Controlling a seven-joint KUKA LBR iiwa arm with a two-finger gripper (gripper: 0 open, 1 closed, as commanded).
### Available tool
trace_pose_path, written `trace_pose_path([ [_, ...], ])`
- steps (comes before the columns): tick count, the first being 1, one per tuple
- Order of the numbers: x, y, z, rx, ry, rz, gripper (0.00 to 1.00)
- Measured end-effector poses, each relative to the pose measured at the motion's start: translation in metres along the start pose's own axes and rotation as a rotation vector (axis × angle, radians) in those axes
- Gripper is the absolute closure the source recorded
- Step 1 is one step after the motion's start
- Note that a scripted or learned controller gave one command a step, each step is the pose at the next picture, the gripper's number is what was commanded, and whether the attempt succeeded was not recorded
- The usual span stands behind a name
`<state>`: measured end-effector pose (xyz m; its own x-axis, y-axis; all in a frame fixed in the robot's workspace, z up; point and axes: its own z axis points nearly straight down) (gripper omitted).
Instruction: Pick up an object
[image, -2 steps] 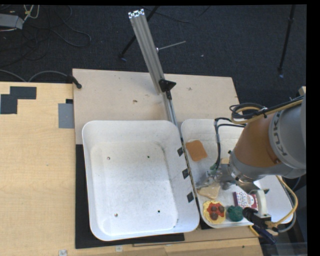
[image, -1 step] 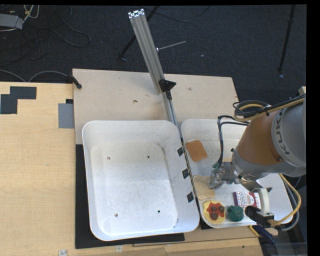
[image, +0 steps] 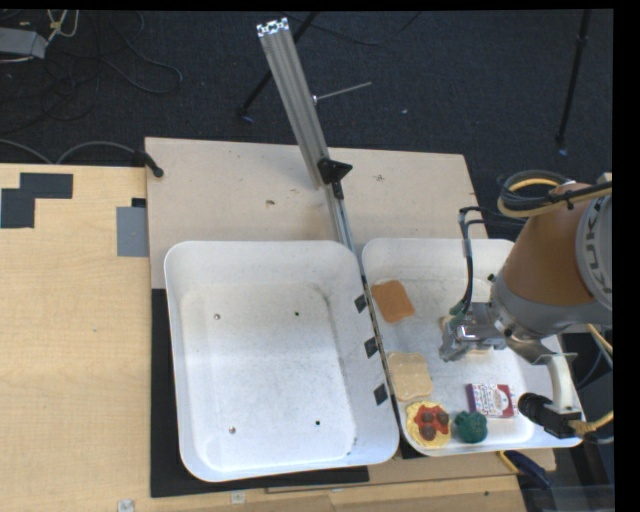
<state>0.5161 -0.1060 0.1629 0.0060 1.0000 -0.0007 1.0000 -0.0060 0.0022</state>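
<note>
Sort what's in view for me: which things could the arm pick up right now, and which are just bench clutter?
Candidates for the pick, all in the right bin:
brown pad
tan pad
red and yellow toy
green ball
red and white packet
gripper above them

Just lying about:
left bin
slanted metal rail
floor cables

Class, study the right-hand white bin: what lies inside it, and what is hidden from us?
Inside the right bin: a brown slice, a tan slice, a red-and-yellow item, a green ball and a small red-and-white packet. The arm and gripper cover the floor beneath them.
</note>
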Motion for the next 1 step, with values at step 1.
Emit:
trace_pose_path([
  [1, 0.0019, 0.0071, -0.0447, 0.0, 0.001, -0.007, 1.0],
])
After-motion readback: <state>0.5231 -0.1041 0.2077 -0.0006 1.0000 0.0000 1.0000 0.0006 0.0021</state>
